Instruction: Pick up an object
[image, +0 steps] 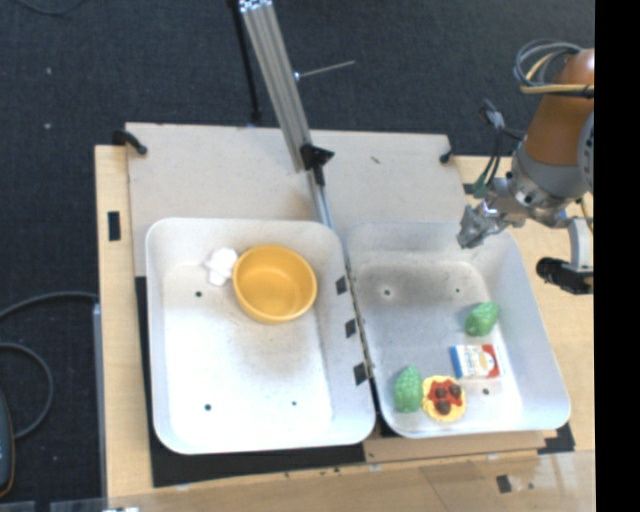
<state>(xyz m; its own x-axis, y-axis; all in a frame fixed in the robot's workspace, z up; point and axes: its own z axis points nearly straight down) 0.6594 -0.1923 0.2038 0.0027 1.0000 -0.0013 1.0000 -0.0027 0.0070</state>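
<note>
Your end effector (473, 232) hangs over the right bin's (430, 290) far right corner; you cannot tell its state, and nothing is lifted. The nearest green object (482, 319) sits by that bin's right edge, so the pickup remains.

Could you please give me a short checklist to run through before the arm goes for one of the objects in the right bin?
1. Gripper above the right white bin, at its far right corner: ok.
2. Something between its fingers: cannot tell.
3. Round green toy lies apart from its neighbours: ok.
4. Small white, red and blue carton lies flat with space around it: ok.
5. Elongated green toy sits close beside the yellow plate with red food; room for fingers: not ok.
6. Yellow plastic bowl stays in the left bin, out of the way: ok.
</note>
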